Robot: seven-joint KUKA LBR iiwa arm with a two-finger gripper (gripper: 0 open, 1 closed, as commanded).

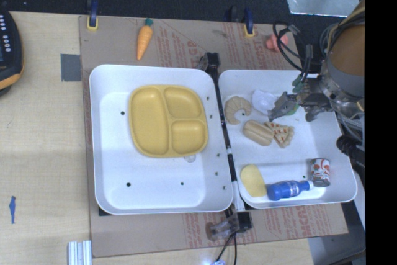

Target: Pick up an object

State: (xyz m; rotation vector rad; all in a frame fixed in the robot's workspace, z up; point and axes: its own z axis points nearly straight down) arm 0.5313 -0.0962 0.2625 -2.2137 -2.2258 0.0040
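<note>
Two shallow white bins sit side by side on the bench. The left bin (111, 195) bears a yellow divided plate (167, 120), smooth moulded plastic with three wells, lying toward twelve o'clock with bare floor round it from three through nine. The right bin (338, 195) is crowded: a tan croissant (237, 109) near its nine o'clock wall, a ridged bread loaf (257, 133) and a waffle piece (280, 133) touching at centre, a clear wrapper (263, 99) toward twelve. Along the six o'clock edge lie a pale yellow block (252, 180), a blue bottle (286, 189) on its side and a small can (320, 172). The gripper (280, 108) hangs over the centre, just at three o'clock of the wrapper, above the waffle; fingers appear slightly parted, with nothing seen between them. An orange carrot (144, 39) lies outside, at twelve o'clock of the left bin.
</note>
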